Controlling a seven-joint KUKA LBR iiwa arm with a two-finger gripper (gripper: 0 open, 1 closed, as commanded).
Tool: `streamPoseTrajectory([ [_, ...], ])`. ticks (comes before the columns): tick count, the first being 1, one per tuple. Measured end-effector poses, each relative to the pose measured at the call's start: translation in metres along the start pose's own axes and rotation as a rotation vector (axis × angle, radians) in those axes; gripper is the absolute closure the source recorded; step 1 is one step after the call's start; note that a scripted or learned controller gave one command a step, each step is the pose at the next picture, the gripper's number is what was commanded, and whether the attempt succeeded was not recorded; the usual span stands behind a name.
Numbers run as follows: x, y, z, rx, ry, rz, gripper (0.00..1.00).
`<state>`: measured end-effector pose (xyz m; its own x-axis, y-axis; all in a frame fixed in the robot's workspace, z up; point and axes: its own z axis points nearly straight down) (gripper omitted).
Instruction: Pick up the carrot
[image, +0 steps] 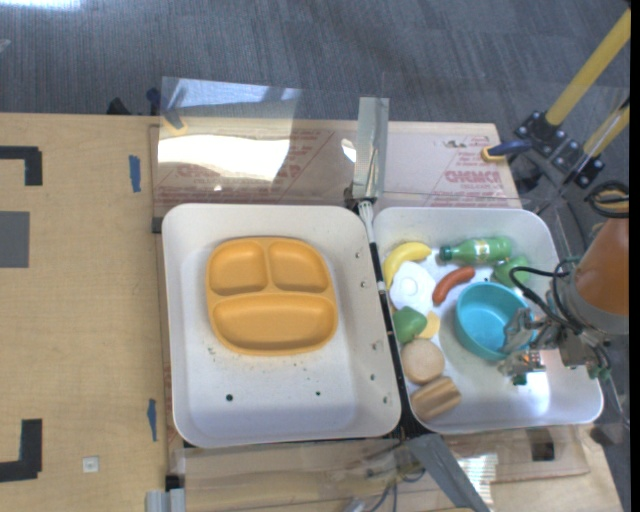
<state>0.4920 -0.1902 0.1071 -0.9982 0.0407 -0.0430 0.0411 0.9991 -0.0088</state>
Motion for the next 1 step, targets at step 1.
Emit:
streamPoseTrajectory([
  [1, -0.0121, 0.0623, 0.0061, 0.001, 0.023, 0.457, 1.0],
])
